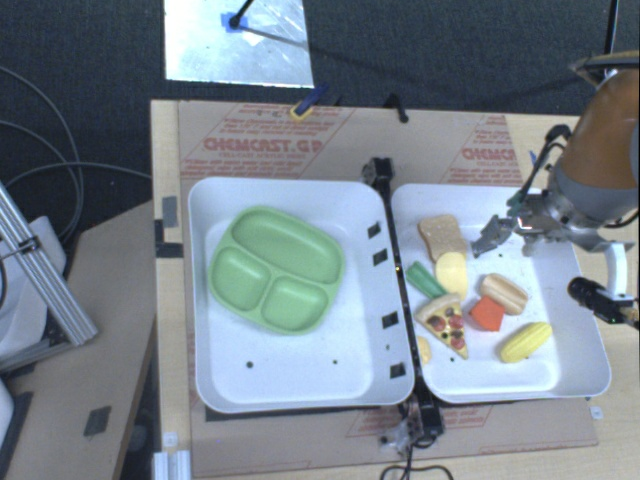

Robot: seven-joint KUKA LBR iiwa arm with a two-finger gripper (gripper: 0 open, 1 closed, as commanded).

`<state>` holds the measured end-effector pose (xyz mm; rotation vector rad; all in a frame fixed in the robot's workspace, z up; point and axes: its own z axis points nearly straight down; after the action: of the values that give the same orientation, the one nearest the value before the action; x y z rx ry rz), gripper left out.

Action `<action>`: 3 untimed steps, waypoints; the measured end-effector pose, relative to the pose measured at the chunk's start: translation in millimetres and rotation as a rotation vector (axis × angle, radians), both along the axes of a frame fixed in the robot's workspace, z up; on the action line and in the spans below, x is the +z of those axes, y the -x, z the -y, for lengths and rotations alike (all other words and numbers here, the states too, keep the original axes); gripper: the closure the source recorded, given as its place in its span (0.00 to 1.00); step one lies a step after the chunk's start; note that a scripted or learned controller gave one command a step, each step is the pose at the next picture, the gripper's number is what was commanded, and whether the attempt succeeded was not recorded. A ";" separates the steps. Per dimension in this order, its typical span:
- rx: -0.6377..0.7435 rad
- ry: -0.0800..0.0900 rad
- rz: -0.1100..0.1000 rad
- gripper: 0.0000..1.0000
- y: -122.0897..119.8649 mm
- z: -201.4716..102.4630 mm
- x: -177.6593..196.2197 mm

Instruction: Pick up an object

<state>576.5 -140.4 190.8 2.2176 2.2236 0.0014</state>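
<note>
two white bins sit side by side on the bench (pixel 250 128). left bin (pixel 215 368): a green divided plate (pixel 277 268). right bin (pixel 575 368): bread slice (pixel 441 234), hot dog (pixel 503 291), pizza slice (pixel 446 322), corn cob (pixel 525 341). the hand (pixel 497 234) hovers over the right bin beside the bread slice; whether it is open or closed cannot be told.

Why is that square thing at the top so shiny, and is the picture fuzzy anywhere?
In the camera view, the silvery sheet glares because it bounces light; the toy food, like the pizza slice, looks soft, and the gripper is slightly blurred; both white bins are evenly bright.
</note>
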 end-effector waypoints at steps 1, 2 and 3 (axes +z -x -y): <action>-0.006 -0.003 -0.015 0.00 94.1 10.9 -106.3; 0.004 0.002 0.005 0.00 33.8 -36.9 -105.5; 0.001 0.000 0.002 1.00 35.7 -35.6 -95.5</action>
<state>540.8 -104.8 95.3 2.2158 2.2232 0.0042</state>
